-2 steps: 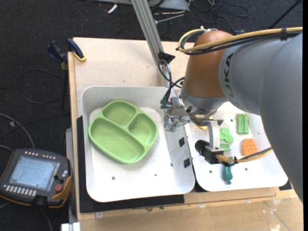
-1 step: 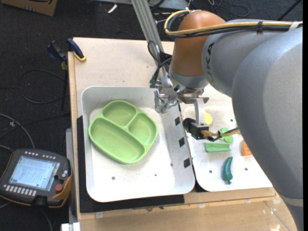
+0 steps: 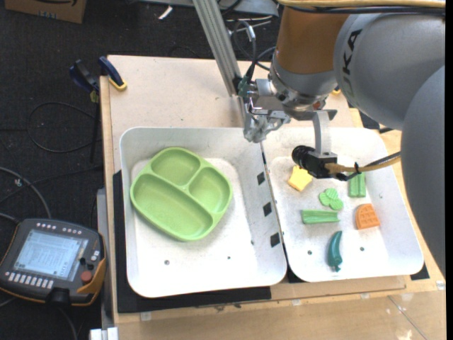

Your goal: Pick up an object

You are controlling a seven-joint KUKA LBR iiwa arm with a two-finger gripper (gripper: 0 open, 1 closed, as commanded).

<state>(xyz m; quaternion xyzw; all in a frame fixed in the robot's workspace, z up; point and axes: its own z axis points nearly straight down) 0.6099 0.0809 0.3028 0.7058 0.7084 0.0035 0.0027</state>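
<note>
From my remote station I saw the tool [image 3: 260,129] hanging over the back rim where the two white bins met, nothing between its fingers; I could not tell how it was set. The nearest candidate, a yellow block [image 3: 299,179], lay just forward and to the arm's side of the tool in the right bin [image 3: 396,246]. Past it sat green pieces, an orange piece [image 3: 366,217] and a teal piece [image 3: 334,250]. I judged the pick not yet begun.

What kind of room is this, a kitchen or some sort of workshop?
Most likely a robotics lab. A big grey and orange robot arm reaches over a bench with two white bins, a handheld control pendant lies beside it, and cables trail across the dark floor.
</note>
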